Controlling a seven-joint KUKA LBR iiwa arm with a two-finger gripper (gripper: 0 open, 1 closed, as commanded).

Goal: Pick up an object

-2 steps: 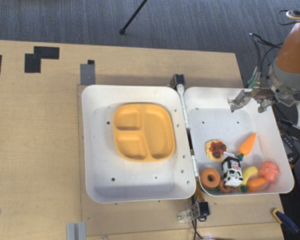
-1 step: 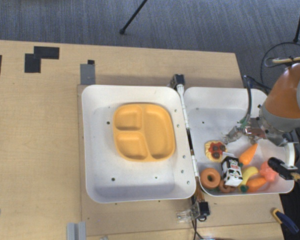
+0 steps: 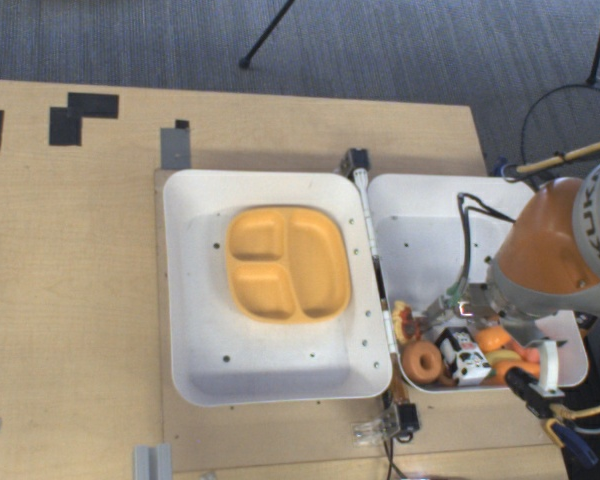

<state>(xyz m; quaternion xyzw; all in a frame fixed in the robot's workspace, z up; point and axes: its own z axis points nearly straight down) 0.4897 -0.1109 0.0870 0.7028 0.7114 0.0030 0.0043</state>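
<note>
Where arm [image 3: 550, 248] overhangs, toys [image 3: 460, 353] blur.

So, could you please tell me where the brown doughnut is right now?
The brown doughnut lies in the right bin, at its near-left corner, just left of the gripper and the small toys there.
</note>
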